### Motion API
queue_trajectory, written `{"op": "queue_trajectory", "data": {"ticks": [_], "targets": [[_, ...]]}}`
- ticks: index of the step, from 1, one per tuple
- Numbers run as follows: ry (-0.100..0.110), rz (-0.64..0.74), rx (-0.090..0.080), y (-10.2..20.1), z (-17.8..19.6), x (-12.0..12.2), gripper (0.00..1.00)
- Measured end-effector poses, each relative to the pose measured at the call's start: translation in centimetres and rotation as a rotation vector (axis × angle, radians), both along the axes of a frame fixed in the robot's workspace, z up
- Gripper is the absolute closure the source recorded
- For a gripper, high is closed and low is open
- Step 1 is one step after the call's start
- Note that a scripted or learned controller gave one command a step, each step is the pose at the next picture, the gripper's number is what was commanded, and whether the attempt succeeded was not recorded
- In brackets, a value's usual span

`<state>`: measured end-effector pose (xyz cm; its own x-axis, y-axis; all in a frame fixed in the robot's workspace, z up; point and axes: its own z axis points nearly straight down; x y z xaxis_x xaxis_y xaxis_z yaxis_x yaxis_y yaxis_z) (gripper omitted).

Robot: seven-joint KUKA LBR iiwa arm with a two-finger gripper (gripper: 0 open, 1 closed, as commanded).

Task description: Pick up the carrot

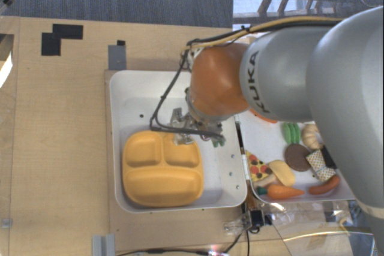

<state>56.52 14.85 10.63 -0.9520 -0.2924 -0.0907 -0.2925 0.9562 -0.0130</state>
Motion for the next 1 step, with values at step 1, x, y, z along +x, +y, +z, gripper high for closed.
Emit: {"op": "queue_trajectory", "data": {"ticks": [1], "targets": [[0.026, -0.282, 0.016, 0.22, 3.36, -0.80, 1.00]]}}
